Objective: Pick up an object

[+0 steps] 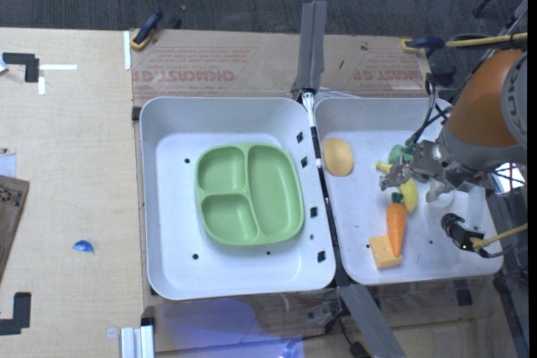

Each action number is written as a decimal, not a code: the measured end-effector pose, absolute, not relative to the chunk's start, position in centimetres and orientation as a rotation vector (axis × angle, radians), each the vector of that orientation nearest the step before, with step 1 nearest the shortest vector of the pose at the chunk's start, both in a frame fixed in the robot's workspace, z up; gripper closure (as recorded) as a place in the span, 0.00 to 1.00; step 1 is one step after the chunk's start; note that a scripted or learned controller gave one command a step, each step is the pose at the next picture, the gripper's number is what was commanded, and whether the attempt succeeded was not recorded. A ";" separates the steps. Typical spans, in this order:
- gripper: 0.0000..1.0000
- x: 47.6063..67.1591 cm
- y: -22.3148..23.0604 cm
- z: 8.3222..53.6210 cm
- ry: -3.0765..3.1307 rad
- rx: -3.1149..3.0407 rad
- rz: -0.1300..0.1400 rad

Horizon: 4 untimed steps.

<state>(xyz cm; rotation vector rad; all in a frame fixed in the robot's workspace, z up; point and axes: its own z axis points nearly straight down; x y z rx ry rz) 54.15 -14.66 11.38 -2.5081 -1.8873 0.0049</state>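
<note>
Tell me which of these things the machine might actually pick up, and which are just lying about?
Part of the job:
hand
carrot
yellow egg-shaped piece
yellow wedge
small yellow-and-green piece by the hand

Just lying about:
green divided plate
blue clamp
small blue bit on the bench

Smooth matt green plastic plate (pixel 250 194), glossy white plastic bins (pixel 168 205), pale wooden bench (pixel 67 172).

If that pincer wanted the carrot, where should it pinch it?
Probably across the carrot's thick upper half, coming straight down from above. It lies flat in the right bin, running top to bottom in the camera view, so closing from left and right fits its narrow width. Lower down, its tip meets the yellow wedge.
</note>
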 end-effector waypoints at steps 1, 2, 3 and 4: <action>1.00 54.1 -14.8 12.2 -1.882 -2.512 0.006; 0.00 54.1 -14.8 12.2 -1.882 -2.511 0.006; 0.00 58.1 -16.4 9.1 -2.190 -2.251 0.002; 1.00 58.1 -16.6 10.0 -2.188 -2.254 0.003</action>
